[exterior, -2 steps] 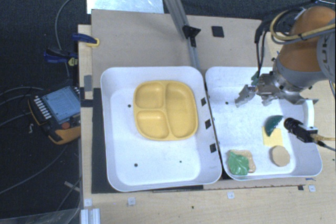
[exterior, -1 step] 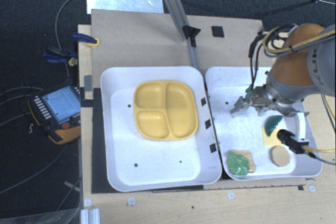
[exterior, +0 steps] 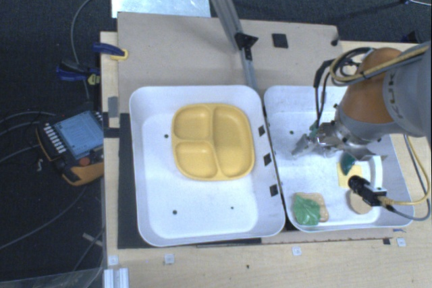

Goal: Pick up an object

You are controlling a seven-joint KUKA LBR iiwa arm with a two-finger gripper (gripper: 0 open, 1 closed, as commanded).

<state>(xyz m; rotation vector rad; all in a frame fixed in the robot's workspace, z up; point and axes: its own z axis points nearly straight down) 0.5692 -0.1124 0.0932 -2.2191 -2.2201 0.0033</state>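
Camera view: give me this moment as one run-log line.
arm: over right white bin | gripper: nothing seen held | green-and-tan flat object: near front wall | yellow divided plastic plate: left white bin

Your arm point(exterior: 398, 88) reaches in from the right, orange band uppermost, wrist bent down, its gripper point(exterior: 302, 146) pointing left

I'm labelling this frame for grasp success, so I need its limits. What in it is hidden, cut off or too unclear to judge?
- Claw, camera view: small and blurred over the right white bin; open or shut is unreadable.
- Teal and yellow pieces: partly covered by the grey arm's wrist; shapes unclear.
- Tan round object: a black fitting overlaps it.
- Arm: cut off by the right edge.
- Green and tan flat item: too blurred to identify.
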